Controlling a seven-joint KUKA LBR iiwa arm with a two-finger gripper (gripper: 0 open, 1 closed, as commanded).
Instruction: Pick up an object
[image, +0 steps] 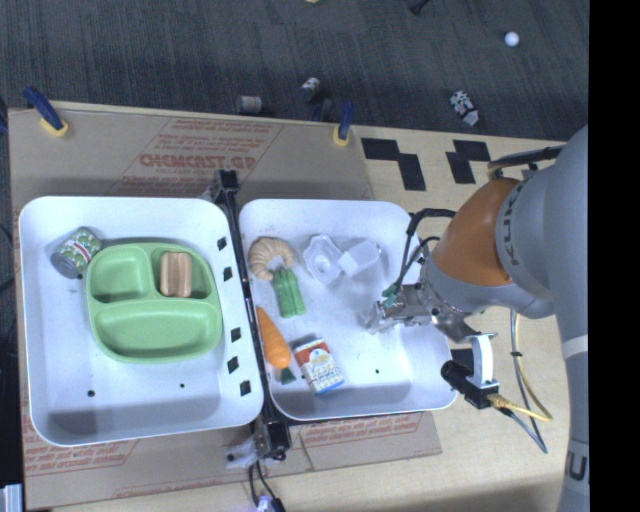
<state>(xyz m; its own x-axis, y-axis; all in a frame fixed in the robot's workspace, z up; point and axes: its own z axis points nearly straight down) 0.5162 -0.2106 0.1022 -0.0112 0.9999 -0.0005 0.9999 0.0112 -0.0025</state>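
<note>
The right bin (400, 395) holds a croissant (268, 254), a green pickle-like piece (289, 293), an orange carrot (274, 340), a small red-and-white carton (320, 365) and clear plastic cups (335, 257). My gripper (386, 312) is low inside this bin, near its right wall, over bare white floor to the right of the cups. I see nothing held in it. The grey arm with its orange band (478, 245) comes in from the right.
The left bin (50, 400) holds a green divided tray (150, 330) with a tan bread piece (175, 273) in one compartment, and a small can (76, 250) at its upper left. A black divider (237, 300) runs between the bins. Cables (520, 400) trail by the wrist.
</note>
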